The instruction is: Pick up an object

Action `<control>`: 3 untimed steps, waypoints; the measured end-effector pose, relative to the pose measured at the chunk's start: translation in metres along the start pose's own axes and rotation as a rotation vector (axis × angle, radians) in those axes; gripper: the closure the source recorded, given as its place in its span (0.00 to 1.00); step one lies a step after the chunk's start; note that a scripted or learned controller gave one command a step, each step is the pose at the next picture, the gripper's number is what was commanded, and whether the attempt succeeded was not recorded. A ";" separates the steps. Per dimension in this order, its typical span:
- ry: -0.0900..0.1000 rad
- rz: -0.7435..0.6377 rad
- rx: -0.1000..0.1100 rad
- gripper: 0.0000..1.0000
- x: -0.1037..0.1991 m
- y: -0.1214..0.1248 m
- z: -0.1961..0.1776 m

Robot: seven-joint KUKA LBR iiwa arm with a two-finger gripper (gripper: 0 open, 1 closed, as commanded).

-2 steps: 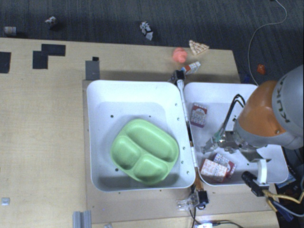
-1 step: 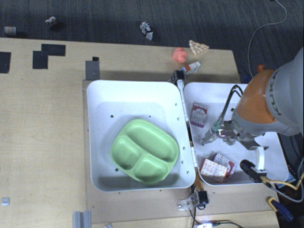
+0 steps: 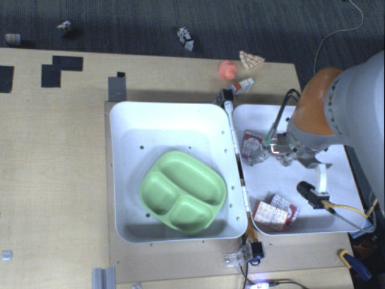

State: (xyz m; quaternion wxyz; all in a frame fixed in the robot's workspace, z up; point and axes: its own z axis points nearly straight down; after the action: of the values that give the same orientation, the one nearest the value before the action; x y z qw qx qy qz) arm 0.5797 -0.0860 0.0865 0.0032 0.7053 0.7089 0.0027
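Packets are lying in the right bin: a clear packet beside the gripper, a red packet nearer the front. I cannot tell the gripper's state.

Divided plate in left bin; two packets (apart) in right bin.

The grey arm is seen coming in from the right, bent down at a steep angle, with the orange band sitting just above the wrist. The gripper is pointed down and to the left, and it's mostly hidden under the wrist housing.
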 end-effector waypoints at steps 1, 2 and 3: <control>-0.001 -0.006 -0.006 1.00 0.001 0.002 -0.012; -0.001 0.000 0.001 1.00 -0.066 0.068 -0.106; 0.000 -0.001 0.004 0.00 -0.064 0.067 -0.104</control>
State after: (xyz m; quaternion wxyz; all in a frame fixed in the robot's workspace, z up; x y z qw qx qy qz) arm 0.6464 -0.1501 0.1915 0.0018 0.7051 0.7091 0.0013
